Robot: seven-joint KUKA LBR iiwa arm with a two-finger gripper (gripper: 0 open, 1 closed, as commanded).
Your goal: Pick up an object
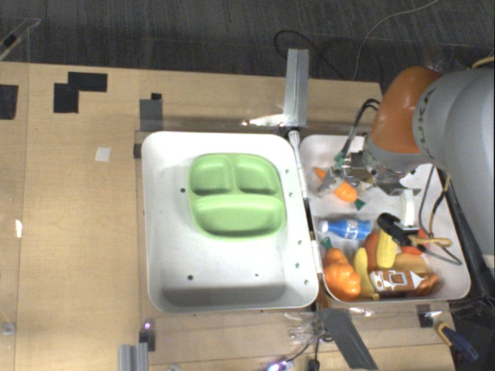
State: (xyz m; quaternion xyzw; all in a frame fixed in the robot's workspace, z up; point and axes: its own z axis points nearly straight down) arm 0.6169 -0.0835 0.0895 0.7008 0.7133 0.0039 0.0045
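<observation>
Heads up: arm (456, 122) is in from the right, wrist low over the far end of the right bin (464, 280). Gripper (346, 178) sits right above a small orange piece (347, 192) lying on the bin floor near the divider wall. From this angle you can't tell whether the gripper is spread or pressed together; the wrist body blocks it. Nothing is visibly pinched.

Key relation: the orange piece is directly under or just toward the near side of the gripper tip, touching or nearly so. Its long axis looks to run diagonally, far-left to near-right, but it's small and part hidden, so treat that as a guess.

Other candidates lie further toward the near end of the same bin: blue bottle (348, 228) lying crosswise, then a packed pile with an orange fruit (342, 278), a yellow banana (362, 267) and a brown packet (394, 280). Those are crowded and touching, so they'd be a harder grab.

Left bin (166, 284) holds a green divided tray (235, 194), well apart from the gripper.

My read: the orange piece is the target, with a short straight drop needed.
</observation>
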